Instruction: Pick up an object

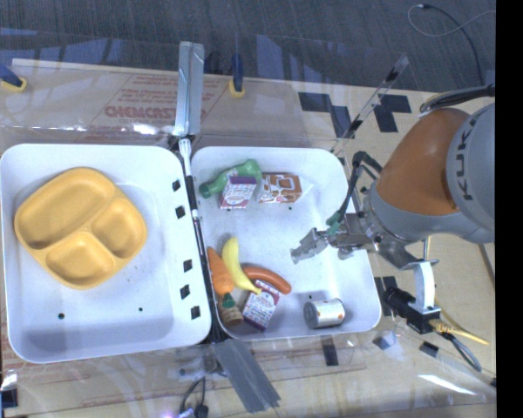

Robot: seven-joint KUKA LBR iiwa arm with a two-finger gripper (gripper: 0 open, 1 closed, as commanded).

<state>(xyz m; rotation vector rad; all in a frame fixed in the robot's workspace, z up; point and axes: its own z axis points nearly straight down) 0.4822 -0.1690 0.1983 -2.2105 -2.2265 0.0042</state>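
Resting on wooden bench (471, 381): two white bins (96, 329), dark floor.

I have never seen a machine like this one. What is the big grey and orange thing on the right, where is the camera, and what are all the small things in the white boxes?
The grey and orange thing is a robot arm. Its gripper, the part that grasps, hangs over the right bin; I see nothing held in it. The one camera sits above the bench and looks down at a slant. The left bin holds a yellow divided tray. The right bin holds toy food: a banana, a carrot, a sausage, a silver can, a green item and some small packets.
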